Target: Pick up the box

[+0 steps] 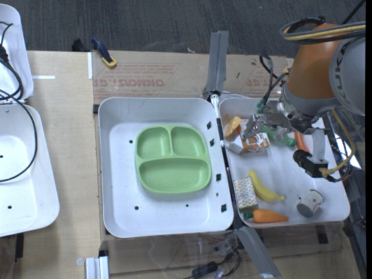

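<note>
In the camera view, the gripper (pixel 254 128) hung over the right bin (pixel 331 214), its fingers closed on the orange-and-white box (pixel 256 143) at centre right of frame. A banana (pixel 265 189), carrot (pixel 269 216) and green divided plate (pixel 172 158) lay below and left.

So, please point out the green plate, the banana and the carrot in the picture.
green plate (pixel 172 177): camera view, floor of its large lower compartment.
banana (pixel 264 189): camera view, middle of its yellow body.
carrot (pixel 269 216): camera view, middle of its orange body.
</note>
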`<action>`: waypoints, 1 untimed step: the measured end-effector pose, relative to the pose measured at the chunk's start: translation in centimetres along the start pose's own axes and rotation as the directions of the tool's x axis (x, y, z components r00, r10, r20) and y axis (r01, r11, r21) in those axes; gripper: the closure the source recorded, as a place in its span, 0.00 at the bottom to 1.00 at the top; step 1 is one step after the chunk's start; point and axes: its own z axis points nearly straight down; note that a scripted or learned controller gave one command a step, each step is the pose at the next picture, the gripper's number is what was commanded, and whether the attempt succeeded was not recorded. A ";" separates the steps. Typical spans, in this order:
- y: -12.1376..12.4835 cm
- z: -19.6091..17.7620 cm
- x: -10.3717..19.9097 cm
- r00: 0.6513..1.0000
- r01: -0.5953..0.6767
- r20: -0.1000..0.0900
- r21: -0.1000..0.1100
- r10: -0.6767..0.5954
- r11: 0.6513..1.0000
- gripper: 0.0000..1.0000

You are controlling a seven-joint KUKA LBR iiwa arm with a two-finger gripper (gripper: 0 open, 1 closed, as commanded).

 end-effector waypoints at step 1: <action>-1.4 9.9 -7.2 0.983 -0.181 -0.001 -0.001 0.181 0.983 0.00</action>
